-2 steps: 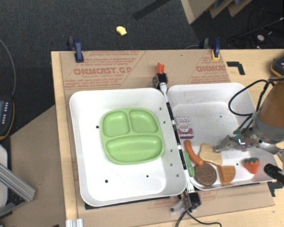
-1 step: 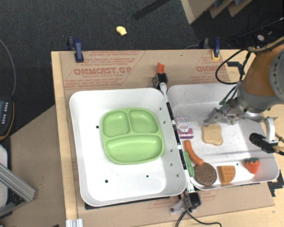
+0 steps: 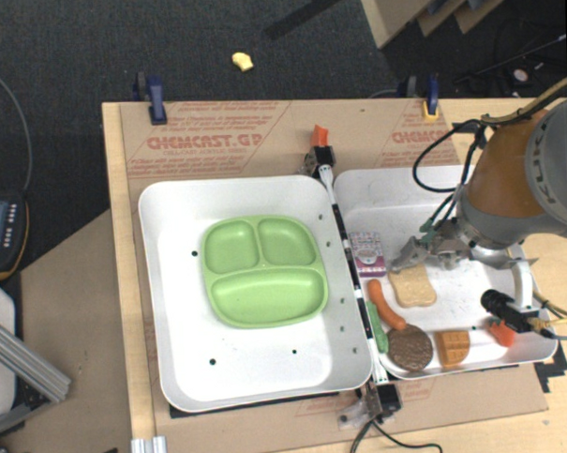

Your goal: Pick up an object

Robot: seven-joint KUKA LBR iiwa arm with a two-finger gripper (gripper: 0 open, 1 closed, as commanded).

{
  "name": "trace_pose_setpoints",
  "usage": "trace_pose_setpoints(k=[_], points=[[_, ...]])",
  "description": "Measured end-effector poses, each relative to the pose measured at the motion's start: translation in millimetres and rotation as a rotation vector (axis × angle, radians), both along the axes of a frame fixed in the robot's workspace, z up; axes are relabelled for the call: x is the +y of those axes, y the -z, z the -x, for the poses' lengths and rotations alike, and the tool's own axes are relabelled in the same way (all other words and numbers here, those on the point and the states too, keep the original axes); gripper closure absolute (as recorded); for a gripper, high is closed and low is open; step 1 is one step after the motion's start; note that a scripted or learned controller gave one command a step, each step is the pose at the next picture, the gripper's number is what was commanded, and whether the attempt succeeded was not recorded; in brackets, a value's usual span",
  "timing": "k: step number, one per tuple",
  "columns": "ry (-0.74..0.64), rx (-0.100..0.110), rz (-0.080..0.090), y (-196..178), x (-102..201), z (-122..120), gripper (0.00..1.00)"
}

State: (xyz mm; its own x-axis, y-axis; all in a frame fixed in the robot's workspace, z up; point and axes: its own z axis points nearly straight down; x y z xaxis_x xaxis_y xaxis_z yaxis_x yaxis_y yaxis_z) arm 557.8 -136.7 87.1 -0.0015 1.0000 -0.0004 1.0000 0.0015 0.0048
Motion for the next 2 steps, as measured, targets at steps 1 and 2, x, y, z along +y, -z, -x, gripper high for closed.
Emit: trace_pose_setpoints(k=[1,2], points=[[0.002,-0.001,0.002,1,-78,-66,0.00],[-0.005,-0.002,0.001,2,-18,-112,0.00]])
